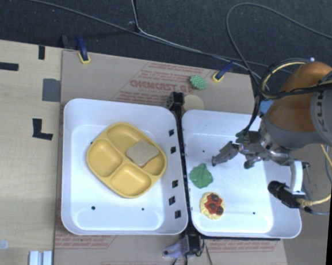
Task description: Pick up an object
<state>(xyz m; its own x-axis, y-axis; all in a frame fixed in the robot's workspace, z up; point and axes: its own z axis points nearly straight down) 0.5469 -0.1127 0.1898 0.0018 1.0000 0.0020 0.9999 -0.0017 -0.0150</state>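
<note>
Yellow divided plate (126,160) sits in the left bin (73,207) with a tan slice of bread (142,152) on it. Over the right bin (284,229), the gripper (237,156) hangs with fingers spread, holding nothing, above a green leaf toy (200,175) and a small pizza (212,205)

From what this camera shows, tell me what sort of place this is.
Probably a robot lab test bench: an arm's gripper over two white bins, toy food such as a pizza piece, clamped cardboard and loose cables.
</note>
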